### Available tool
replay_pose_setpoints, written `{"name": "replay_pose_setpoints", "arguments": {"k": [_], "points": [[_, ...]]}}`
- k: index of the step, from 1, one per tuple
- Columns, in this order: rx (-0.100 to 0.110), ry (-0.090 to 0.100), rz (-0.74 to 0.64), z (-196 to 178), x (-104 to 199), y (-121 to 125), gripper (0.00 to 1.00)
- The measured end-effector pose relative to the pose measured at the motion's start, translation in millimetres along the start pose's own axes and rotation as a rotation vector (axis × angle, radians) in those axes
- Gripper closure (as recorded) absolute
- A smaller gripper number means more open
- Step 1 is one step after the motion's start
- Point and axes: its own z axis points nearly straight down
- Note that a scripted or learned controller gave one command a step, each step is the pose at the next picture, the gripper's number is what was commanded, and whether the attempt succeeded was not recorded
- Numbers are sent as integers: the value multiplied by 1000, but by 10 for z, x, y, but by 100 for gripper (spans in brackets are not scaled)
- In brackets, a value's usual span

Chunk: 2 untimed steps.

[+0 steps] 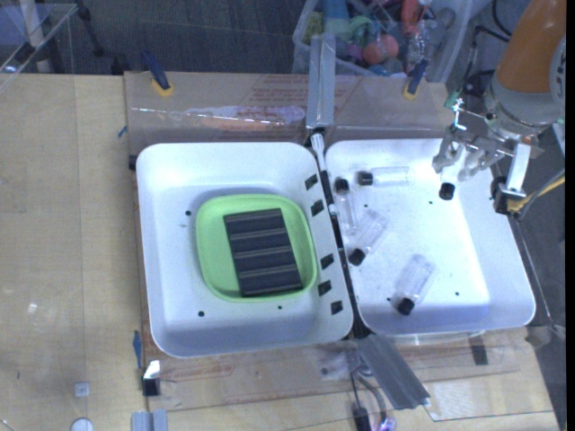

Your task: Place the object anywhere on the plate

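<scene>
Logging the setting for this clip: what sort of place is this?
Probably a robotics lab bench: two white bins taped to a wooden table, the arm's gripper above one, and a clear tub of assorted toys behind.

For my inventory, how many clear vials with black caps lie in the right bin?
4. One vial lies near the far wall, two vials sit close together by the divider, one vial rests toward the near edge. The gripper might hide another.

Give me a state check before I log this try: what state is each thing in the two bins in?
Green plate: flat in the left bin, dark ribbed block lying on it.
Clear bottles: on their sides in the right bin, black caps on.
Gripper: above the right bin's far edge, holding nothing visible.
</scene>
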Motion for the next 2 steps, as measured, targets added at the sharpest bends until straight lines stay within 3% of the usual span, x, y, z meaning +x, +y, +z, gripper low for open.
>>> {"name": "replay_pose_setpoints", "arguments": {"k": [1,2], "points": [[0,0,0,-2,0,1,0],[-2,1,58,-375,-531,349,0]]}}
